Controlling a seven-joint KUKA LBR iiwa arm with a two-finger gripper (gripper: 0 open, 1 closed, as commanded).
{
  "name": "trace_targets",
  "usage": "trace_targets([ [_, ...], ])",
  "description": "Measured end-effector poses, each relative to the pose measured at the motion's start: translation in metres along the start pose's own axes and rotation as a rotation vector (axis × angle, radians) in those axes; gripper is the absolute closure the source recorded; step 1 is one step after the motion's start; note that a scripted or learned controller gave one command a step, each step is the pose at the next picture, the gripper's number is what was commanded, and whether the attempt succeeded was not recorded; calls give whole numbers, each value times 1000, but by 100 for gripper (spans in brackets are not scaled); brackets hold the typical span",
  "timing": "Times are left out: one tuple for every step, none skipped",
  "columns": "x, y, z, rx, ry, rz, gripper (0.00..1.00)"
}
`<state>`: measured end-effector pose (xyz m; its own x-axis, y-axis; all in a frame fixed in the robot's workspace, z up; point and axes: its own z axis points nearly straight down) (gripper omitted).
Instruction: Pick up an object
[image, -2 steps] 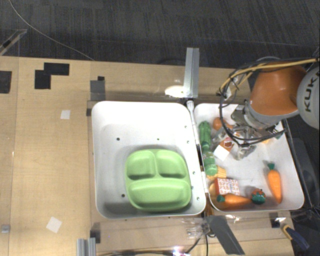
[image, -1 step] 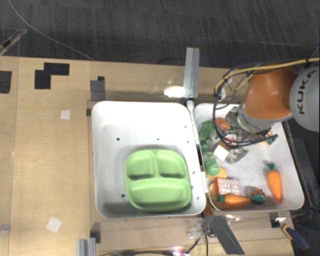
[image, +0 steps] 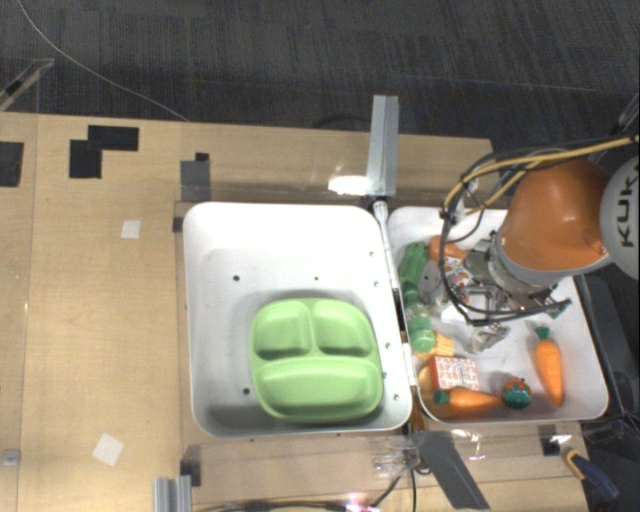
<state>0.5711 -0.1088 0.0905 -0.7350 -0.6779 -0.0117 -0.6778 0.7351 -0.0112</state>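
The right bin (image: 590, 405) holds several toy foods. An orange carrot (image: 547, 370) lies at its right side and a second carrot (image: 470, 402) along the front wall. A red-and-white patterned packet (image: 458, 374) sits just behind that carrot, with a small red and green piece (image: 516, 392) beside it. Green items (image: 413, 264) crowd the bin's left wall. The gripper (image: 487, 325) hangs under the orange wrist band (image: 552, 218), low over the bin's middle, among cables. It is behind the packet and left of the right-hand carrot. The wrist hides what lies under it.
The left bin (image: 215, 250) holds a green divided plate (image: 315, 358) toward its front. A metal post (image: 383, 140) stands behind the wall between the bins. The wooden bench (image: 90, 330) spreads to the left.
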Motion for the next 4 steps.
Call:
trace_targets([
  [-55,-44,3,-3,1,-41,0],
  [-59,-46,-13,5,-10,-40,100],
  [-99,-42,-98,-2,-1,251,100],
  [-67,-77,-116,-2,3,343,100],
])
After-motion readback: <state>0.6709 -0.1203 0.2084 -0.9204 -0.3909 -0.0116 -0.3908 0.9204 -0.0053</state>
